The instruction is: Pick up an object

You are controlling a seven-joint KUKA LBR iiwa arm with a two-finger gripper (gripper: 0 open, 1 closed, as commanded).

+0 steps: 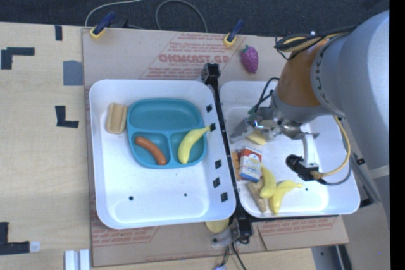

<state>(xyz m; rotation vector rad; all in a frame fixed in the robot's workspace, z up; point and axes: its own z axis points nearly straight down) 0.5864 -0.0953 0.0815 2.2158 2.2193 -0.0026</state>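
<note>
The gripper [252, 129] sits low in the right bin [342, 199], near its upper left, over a small pale block [257, 139]; can't tell how it's set. Just below are a carton [250, 164] and two yellow bananas [275, 186]. In the left bin [107, 199], a blue tray [166, 116] holds a sausage [150, 150] and a banana [190, 143], with a bun [116, 118] beside it. Purple grapes [250, 59] lie outside on the board.
</note>
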